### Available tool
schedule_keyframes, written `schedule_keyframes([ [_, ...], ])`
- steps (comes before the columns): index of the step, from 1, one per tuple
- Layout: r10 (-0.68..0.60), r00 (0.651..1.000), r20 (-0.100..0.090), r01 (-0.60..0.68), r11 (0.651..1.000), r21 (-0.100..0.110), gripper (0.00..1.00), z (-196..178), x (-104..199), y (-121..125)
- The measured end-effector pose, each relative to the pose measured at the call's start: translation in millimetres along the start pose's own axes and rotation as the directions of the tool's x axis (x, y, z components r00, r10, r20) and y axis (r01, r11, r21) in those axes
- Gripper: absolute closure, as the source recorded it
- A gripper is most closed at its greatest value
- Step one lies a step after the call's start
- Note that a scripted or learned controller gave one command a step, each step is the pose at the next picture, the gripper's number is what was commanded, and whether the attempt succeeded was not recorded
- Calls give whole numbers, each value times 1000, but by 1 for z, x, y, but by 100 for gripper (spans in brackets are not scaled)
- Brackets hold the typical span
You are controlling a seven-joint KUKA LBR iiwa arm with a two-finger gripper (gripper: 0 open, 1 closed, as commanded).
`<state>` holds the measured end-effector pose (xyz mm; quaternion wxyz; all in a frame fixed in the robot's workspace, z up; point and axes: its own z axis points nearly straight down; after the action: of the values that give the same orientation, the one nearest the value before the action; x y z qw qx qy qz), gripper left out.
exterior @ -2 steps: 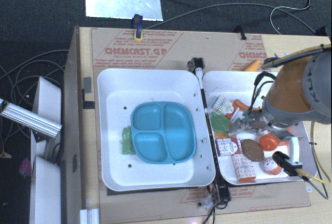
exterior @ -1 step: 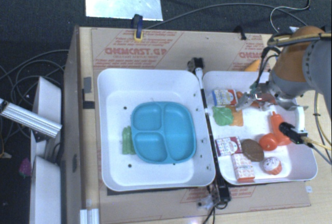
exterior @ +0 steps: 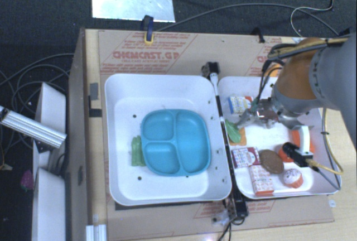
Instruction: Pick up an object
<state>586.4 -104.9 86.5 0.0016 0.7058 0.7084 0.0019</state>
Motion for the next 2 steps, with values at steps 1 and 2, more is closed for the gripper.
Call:
schedule_keyframes([
  [1, 0, 1000, 0, 0, 1000, 17, 0, 4, -34, 80],
  [2, 1, 1000, 3, -1, 1000, -1, 0, -76, -85, 83],
])
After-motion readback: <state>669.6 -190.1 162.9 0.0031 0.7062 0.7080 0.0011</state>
